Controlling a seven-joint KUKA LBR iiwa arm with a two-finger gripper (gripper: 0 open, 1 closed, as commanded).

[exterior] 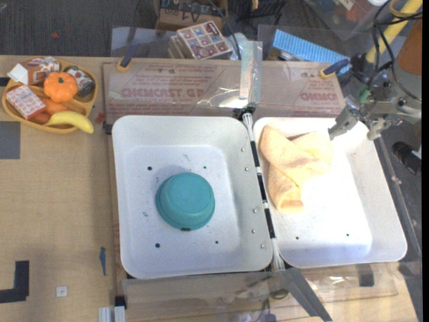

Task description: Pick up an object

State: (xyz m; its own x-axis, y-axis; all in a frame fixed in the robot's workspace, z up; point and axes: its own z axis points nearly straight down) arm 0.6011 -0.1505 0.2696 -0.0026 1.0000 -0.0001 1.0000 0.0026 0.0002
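Note:
A crumpled pale yellow cloth [293, 164] lies in the left half of the right bin [348, 240]. An upturned teal bowl [186, 200] sits in the middle of the left bin [134, 146]. My gripper [351, 133] hangs over the right bin's far right corner, open, with nothing between its fingers. Its left fingertip [336, 129] is right beside the cloth's upper right corner; I cannot tell whether it touches.
A yellow dish [20, 113] with toy fruit and boxes, including a banana [72, 120] and a small pumpkin [60, 86], sits on the bench at far left. Cardboard panels [174, 92] stand behind both bins. Cables and clutter lie beyond.

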